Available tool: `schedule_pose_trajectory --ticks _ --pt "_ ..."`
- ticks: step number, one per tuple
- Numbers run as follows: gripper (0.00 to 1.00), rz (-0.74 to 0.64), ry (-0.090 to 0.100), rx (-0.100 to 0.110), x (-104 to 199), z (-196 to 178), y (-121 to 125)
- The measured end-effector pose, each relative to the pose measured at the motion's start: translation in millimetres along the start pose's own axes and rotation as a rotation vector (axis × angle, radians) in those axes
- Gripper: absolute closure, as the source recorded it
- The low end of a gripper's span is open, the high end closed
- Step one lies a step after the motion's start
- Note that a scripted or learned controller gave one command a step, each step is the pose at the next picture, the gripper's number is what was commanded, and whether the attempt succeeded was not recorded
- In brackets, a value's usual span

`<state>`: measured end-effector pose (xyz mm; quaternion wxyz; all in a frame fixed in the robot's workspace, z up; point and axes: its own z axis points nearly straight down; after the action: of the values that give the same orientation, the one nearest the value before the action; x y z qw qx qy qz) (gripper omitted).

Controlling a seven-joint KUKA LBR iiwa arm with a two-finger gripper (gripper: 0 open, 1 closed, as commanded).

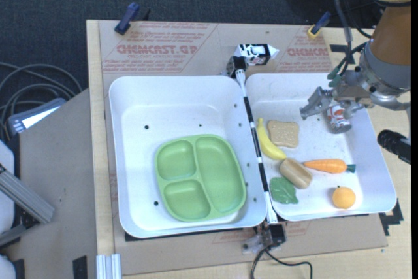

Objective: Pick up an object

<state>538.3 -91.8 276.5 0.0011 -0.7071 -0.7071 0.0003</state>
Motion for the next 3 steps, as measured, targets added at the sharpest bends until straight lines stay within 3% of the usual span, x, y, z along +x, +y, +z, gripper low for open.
schedule_pose_trajectory --ticks 1,2,3 --pt "0.0 0.002 -0.001 0.0 -71 97 -23" --pt "0.0 0.001 0.0 0.0 -49 163 -50" --pt "0.0 0.001 -0.002 -0.004 -103 134 25"
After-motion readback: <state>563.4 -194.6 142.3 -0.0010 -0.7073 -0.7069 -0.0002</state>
